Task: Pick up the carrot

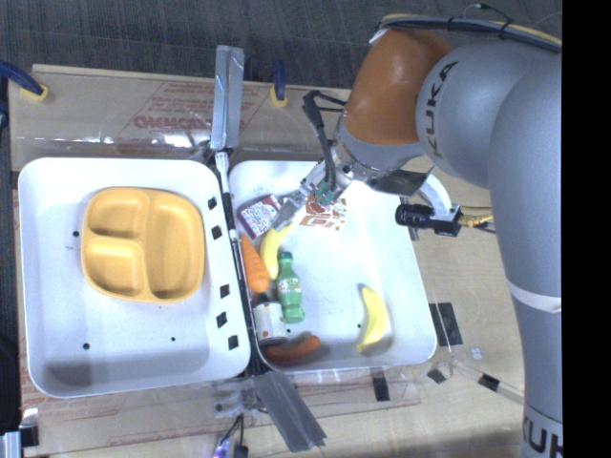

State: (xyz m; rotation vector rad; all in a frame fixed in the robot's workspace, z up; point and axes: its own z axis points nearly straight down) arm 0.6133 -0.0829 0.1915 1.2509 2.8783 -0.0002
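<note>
Looming closest to us is the arm, a smooth grey casing with a glossy orange band, reaching in from the right over the right bin. Its jaws hang low over that bin's upper left part, but we cannot tell whether they are open or closed. We see the carrot, a tapered orange spike, lying along the bin's left wall, just beside a curved yellow banana and a green plastic bottle. Below them we see a reddish sausage, and a second banana lies apart to the right. A crinkled printed packet sits near the jaws. We find a yellow compartment plate in the left bin.
</note>
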